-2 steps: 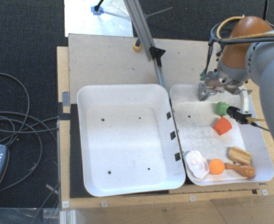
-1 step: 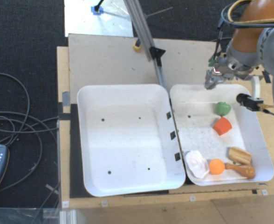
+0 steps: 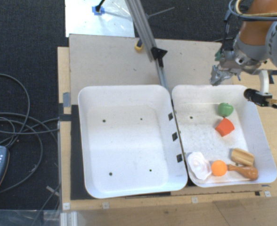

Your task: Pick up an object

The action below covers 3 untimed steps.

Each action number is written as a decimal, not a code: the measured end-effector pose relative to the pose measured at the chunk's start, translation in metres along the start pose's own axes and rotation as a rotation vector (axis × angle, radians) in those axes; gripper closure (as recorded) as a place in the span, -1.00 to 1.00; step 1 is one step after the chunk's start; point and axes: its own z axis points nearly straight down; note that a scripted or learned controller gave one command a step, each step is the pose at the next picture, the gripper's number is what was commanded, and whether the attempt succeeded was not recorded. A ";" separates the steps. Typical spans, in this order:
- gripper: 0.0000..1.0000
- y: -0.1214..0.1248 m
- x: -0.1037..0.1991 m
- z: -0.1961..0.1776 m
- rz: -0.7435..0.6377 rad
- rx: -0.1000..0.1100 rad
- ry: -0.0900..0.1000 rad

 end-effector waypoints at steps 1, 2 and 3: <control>1.00 -0.018 0.051 -0.015 -0.006 0.003 0.003; 1.00 -0.034 0.100 -0.006 -0.005 0.007 0.003; 1.00 -0.056 0.150 -0.020 -0.006 0.006 0.004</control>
